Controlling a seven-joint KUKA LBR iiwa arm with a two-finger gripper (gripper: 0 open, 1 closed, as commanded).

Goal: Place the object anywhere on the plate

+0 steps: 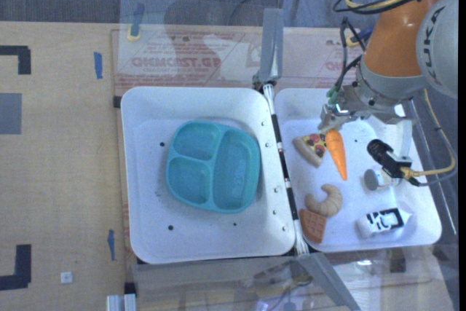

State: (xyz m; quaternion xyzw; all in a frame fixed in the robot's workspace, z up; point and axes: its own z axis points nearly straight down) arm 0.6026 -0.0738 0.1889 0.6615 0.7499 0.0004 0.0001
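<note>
A teal divided plate [213, 166] lies in the middle of the left bin [138, 156]. In the right bin [426, 222], an orange carrot [336, 152] lies pointing toward the front, with a pizza slice [312, 148] just to its left. My gripper [331, 115] hangs over the back of the right bin, right at the carrot's thick upper end and close to the pizza slice. The view does not show whether it has hold of either one.
Toward the front of the right bin lie a tan croissant [325, 201], a brown waffle [313, 225], a white and black carton [383, 221] and a small grey piece [371, 179]. A raised divider [280, 164] separates the two bins.
</note>
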